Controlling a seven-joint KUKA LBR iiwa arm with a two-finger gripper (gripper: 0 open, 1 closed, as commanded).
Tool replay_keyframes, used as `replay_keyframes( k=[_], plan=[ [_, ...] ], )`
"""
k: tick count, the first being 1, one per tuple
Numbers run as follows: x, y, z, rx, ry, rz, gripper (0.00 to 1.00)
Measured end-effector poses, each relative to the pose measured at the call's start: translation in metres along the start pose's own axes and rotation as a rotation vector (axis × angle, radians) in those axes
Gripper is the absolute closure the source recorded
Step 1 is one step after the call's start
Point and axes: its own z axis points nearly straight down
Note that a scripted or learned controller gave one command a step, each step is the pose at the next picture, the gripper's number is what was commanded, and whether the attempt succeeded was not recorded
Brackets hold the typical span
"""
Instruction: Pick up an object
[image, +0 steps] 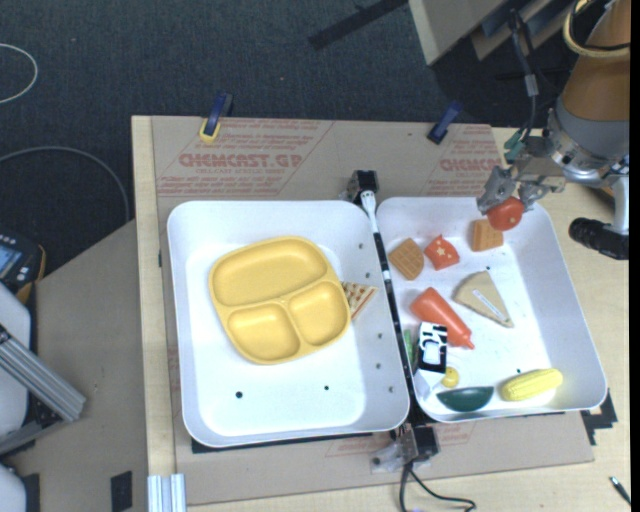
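My gripper (507, 203) hung over the right bin's (572, 300) far edge, fingers apparently clamped on a small red piece (508, 214), though the view was coarse. The piece sat directly beneath the fingertips, just beside the brown cube (486, 235).

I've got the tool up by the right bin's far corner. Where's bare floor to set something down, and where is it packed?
Left bin: bare floor along its near edge below the yellow divided plate, and a strip at its left. Right bin: a patch between the cheese wedge and its right wall. Crowded: its near edge, around the corn.
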Motion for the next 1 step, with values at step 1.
replay_keyframes(
  k=[1],
  plan=[
    [0.0474, -0.0165, -0.0061, 0.001, 0.0, 0.002, 1.0]
  ],
)
